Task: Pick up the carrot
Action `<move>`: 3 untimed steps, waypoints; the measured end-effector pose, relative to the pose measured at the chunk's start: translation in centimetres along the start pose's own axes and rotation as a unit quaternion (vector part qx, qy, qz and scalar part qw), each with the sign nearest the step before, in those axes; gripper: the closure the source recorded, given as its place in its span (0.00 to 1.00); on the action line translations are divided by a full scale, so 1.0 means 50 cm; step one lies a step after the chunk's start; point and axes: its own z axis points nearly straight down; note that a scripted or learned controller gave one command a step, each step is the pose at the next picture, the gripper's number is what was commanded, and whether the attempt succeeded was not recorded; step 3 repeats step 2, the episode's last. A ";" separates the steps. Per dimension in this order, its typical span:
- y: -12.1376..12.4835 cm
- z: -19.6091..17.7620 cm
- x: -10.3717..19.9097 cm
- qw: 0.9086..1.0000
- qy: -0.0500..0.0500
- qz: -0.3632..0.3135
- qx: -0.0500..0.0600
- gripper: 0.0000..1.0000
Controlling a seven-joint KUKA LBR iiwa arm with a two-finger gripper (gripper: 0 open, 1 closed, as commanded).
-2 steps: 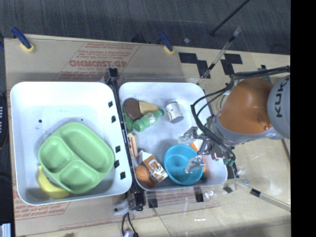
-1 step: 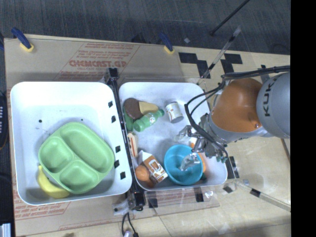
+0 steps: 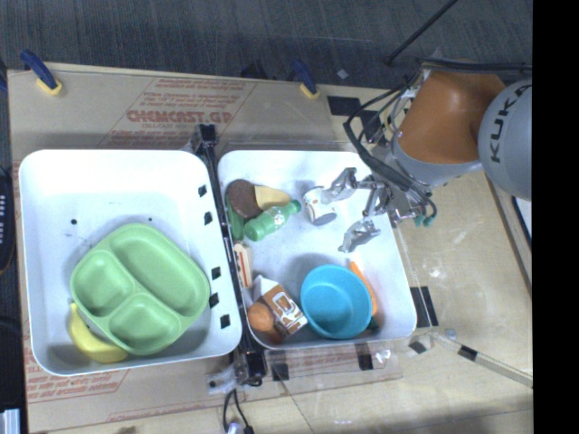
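The carrot [image 3: 365, 284] is a thin orange strip in the right bin [image 3: 398, 278], lying along the right side of a blue bowl [image 3: 334, 302] and partly hidden by its rim. My gripper [image 3: 351, 210] hangs over the upper right part of this bin, just up and left of the carrot's top end. Its two fingers [image 3: 341, 182] are spread apart, so it is open, and nothing sits between them. A small white object [image 3: 317, 204] lies just left of the fingers.
A green bottle [image 3: 268, 223] and a brown and tan item [image 3: 245, 195] lie at the right bin's upper left. A printed packet [image 3: 286, 312] and an orange ball [image 3: 261, 320] sit at its lower left. The left bin [image 3: 54, 206] holds a green divided plate [image 3: 140, 284] over a yellow item [image 3: 90, 344].
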 end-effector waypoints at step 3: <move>0.030 -0.115 0.022 0.999 -0.004 -0.045 0.004 0.00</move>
